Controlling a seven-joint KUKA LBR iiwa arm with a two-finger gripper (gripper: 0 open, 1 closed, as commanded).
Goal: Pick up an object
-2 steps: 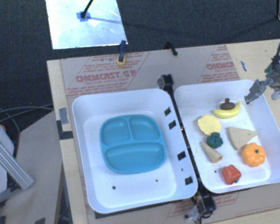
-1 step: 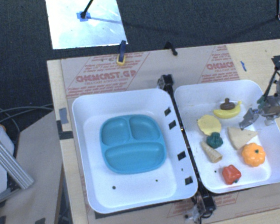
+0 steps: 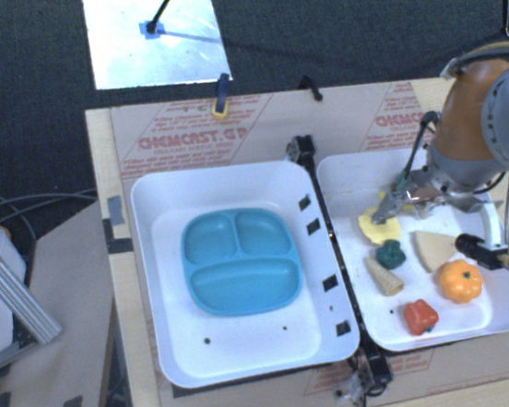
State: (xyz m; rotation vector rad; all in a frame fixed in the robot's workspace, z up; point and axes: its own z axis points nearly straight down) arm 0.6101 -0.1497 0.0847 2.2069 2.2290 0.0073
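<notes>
Left bin [image 3: 167, 284]: blue divided plate [image 3: 241, 260], centred; right bin [image 3: 506, 309]: yellow piece [image 3: 376, 226] with gripper [image 3: 394, 205] low over its upper edge, finger state can't tell; dark green piece [image 3: 390, 253] just below; tan wedge [image 3: 385, 276]; red pepper [image 3: 420, 316]; cream slice [image 3: 434, 247]; orange pumpkin [image 3: 460, 281].

The grey arm [image 3: 503, 109] enters from three o'clock, its orange band uppermost, and angles down toward nine o'clock. Its gripper [image 3: 394, 205] hangs low, tips pointing toward eight o'clock.
</notes>
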